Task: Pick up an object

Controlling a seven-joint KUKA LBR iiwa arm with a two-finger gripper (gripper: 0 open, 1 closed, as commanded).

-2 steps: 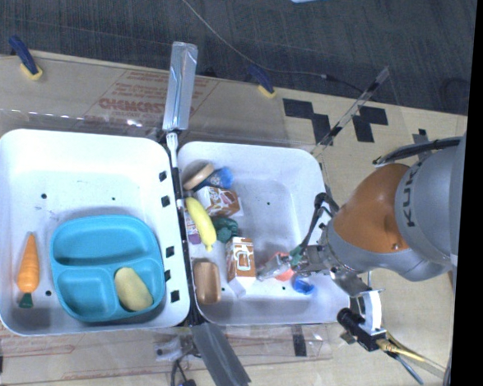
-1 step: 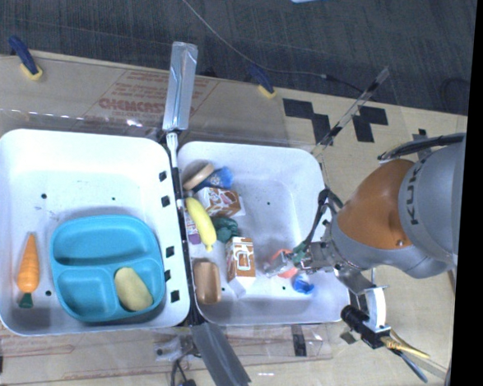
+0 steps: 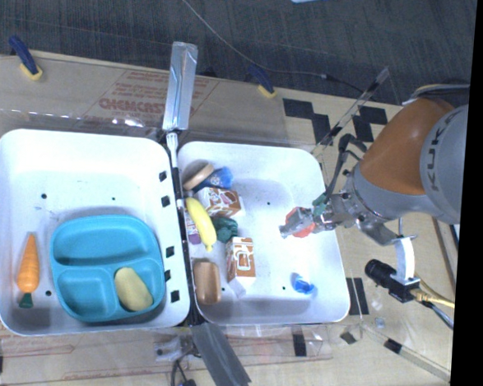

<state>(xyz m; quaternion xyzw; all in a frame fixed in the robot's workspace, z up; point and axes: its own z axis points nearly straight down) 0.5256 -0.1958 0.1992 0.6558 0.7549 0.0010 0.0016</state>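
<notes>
We see the end effector (image 3: 305, 221) low over the right-hand shallow white plastic bin (image 3: 258, 309), near that bin's edge on the arm's side. Something small and orange-red (image 3: 298, 227) sits right at its tip, but we cannot tell whether this is a held object, part of the tool, or simply something beneath it, nor whether the tool is released or clenched.

We judge that the pick is in its reach or grasp step. If the orange-red piece is indeed the target, the next move calls for a firm closing and a straight lift clear of the bin wall; if not, a fresh aim at one of the objects nearby.

Just below the end effector lies a small blue crumpled item (image 3: 301, 284). Further away, toward the divider between the bins, we see a small orange-and-white carton (image 3: 241, 257), a yellow banana (image 3: 200, 222), a brown-and-white packet (image 3: 223, 201), a dark green piece (image 3: 226, 227) and a brown oblong roll (image 3: 206, 280).

Well apart, the left-hand white bin (image 3: 79, 156) holds a light blue compartment tray (image 3: 101, 248) with a yellow potato-like lump (image 3: 133, 289) in one compartment, and an orange carrot (image 3: 28, 265) beside it.

Both bins rest on a light wooden worktop (image 3: 393, 380) with black markings; dark carpet (image 3: 89, 8) lies beyond.
</notes>
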